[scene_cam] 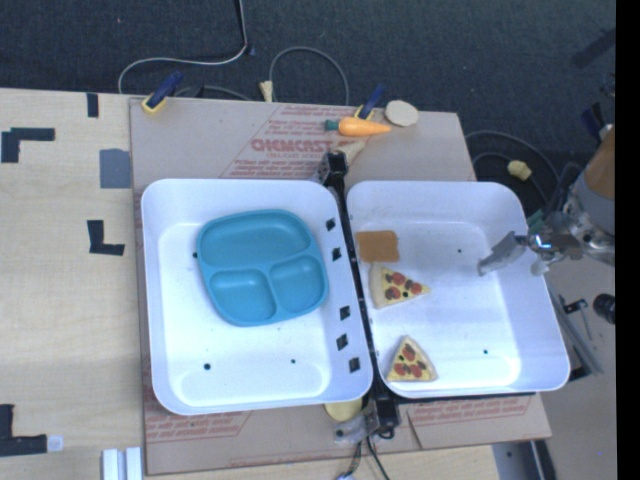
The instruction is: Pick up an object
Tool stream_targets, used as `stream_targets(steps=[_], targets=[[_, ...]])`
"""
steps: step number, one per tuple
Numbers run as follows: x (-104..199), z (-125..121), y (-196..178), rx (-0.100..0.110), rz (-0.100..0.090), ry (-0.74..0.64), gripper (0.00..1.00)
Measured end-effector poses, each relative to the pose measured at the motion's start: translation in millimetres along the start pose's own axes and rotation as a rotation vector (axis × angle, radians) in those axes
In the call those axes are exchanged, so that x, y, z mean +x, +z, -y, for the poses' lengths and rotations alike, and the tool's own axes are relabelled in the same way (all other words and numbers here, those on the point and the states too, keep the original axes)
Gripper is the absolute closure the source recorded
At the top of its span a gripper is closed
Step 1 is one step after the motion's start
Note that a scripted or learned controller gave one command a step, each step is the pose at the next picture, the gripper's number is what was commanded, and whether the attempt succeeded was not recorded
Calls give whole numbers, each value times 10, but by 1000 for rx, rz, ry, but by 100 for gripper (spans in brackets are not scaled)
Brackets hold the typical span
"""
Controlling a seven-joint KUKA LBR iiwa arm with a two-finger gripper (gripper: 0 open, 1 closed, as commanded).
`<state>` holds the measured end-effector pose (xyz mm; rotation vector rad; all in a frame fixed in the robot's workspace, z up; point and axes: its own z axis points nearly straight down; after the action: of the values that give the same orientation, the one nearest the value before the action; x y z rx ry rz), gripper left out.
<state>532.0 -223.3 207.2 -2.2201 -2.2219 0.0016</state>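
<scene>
Dark grey carpet floor at top, with a thin white cable (240,18) looping down toward the bench. Light wooden benchtop (60,298) with black tape marks on the left; brown printed cardboard sheet (290,138) lies under the two bins.

Left shallow white plastic bin (165,368) holds a blue plastic divided plate (262,266), three compartments, lying flat toward the upper middle of the bin. Right shallow white plastic bin (505,368) holds three toy foods: a flat brown square toast-like piece (378,245) near the left wall, a pizza slice with red toppings (398,287) just below it, and a second, smaller pizza slice (410,361) near the bottom edge. All three lie flat, apart from each other. Black clips run along the seam between the bins.

On the cardboard above the bins: small orange toy carrot (362,126) beside a round beige disc (402,113).

Grey arm comes in from the right; the two-finger gripper (497,258) sits over the right bin's upper right area, well apart from the foods. One grey finger shows, slanting down-left. Nothing seen between the fingers; cannot tell how wide they are set.
</scene>
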Motion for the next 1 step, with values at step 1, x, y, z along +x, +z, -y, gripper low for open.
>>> stream_targets(steps=[1], targets=[[825, -221, 633, 5, -5, -7, 0]])
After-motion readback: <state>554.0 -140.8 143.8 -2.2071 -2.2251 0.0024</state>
